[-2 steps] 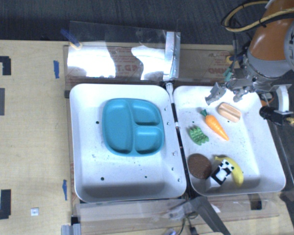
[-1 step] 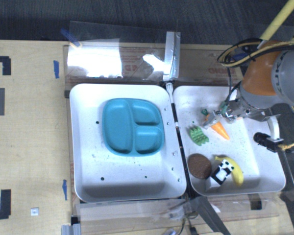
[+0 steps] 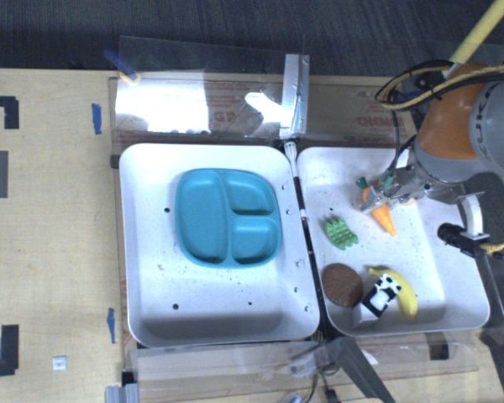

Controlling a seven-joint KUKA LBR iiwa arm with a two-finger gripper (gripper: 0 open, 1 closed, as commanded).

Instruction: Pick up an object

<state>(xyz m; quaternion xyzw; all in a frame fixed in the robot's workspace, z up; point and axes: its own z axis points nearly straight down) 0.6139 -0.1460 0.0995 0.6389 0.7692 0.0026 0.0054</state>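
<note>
Seen from the camera above the bench, two shallow white bins sit side by side. The left bin (image 3: 143,225) holds a blue divided plate (image 3: 228,217), lying flat near its middle. The right bin (image 3: 437,284) holds the small loose things and takes the arm (image 3: 470,128), which reaches in from the right, grey with its orange band showing above the wrist.

The gripper (image 3: 392,185) is down in the upper part of the right bin, close to the bin's back wall. An orange carrot (image 3: 384,217) lies just beside and below the fingertips, its pointed end aimed down and to the right; its upper end touches or nearly touches the gripper, and a bit of green and orange shows right at the tips. Whether the carrot sits between the fingers cannot be told from this angle, nor how wide the gripper stands.

A green knobbly toy (image 3: 340,232) lies near the carrot, to its lower left, apart from the gripper. Farther toward the front wall, a brown round piece (image 3: 343,284) rests beside a black-and-white toy (image 3: 381,292), which lies against a yellow banana (image 3: 401,292). These three are well apart from the gripper.
</note>
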